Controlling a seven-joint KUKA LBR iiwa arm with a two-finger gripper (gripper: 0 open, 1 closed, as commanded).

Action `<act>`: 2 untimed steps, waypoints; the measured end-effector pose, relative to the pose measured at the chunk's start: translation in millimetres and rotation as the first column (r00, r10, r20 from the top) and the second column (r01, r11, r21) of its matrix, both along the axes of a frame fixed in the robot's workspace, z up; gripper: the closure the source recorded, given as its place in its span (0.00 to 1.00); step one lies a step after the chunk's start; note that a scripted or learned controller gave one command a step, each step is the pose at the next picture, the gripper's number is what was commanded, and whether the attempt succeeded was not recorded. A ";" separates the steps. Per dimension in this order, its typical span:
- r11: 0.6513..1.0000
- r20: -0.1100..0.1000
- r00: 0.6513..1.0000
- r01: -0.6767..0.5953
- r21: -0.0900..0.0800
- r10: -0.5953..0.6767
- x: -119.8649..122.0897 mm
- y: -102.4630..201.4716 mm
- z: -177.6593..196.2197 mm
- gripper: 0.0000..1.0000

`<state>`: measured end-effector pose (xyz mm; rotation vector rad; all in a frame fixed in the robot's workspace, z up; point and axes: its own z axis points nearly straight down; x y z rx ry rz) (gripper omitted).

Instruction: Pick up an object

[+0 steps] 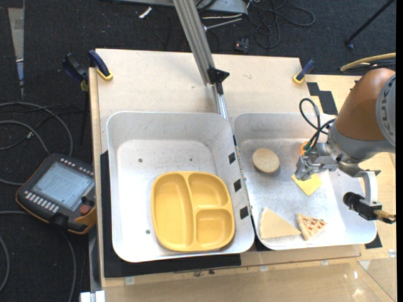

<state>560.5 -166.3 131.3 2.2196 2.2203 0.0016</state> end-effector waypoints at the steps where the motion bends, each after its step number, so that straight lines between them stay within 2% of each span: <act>1: 1.000 0.004 1.000 -0.002 -0.001 0.002 8.4 0.8 45.3 1.00; 2: 1.000 0.002 1.000 -0.002 -0.001 0.002 9.7 0.9 74.1 1.00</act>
